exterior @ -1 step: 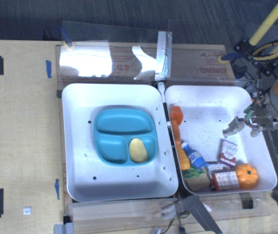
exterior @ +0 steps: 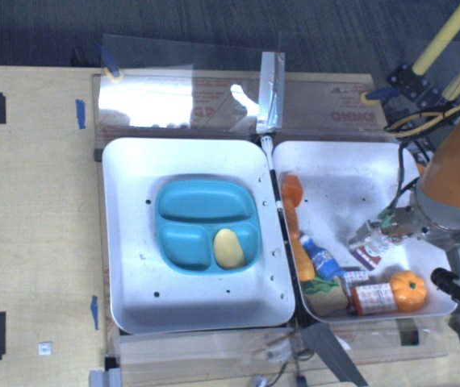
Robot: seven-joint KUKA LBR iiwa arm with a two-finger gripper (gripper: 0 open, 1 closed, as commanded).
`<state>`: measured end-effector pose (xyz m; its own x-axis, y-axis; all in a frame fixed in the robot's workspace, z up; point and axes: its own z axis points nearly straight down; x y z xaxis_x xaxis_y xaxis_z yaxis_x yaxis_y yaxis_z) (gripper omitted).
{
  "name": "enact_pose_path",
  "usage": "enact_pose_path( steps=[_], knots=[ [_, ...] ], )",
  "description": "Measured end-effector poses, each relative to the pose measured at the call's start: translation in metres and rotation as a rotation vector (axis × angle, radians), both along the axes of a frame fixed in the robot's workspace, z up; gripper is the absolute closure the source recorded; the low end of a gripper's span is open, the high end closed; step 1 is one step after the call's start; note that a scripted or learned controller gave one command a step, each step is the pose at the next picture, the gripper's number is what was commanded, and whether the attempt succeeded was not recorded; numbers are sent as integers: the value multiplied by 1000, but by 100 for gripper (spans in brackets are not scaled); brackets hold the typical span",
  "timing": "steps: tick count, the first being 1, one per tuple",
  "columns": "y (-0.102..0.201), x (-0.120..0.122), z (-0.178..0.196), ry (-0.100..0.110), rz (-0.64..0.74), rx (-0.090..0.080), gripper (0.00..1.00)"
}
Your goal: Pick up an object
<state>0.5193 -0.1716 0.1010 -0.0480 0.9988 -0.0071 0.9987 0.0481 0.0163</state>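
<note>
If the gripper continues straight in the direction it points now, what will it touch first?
Probably the small red and white packet just below the gripper, which points down and leftward into the right bin. Depth is unclear from this slanted view, so it might reach the bin floor beside the packet instead.

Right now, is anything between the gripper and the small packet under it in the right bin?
Nothing visible does. The gripper hangs right over the small red-and-white packet, with bare bin floor around it. The orange fruit and the red-labelled jar lie nearer the front wall, off that path.
</note>
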Motion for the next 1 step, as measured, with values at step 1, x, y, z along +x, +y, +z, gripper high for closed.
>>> enact_pose_path(
  steps=[1],
  knots=[
    [33, -38, -14, 9, -134, 6, 0]
  ],
)
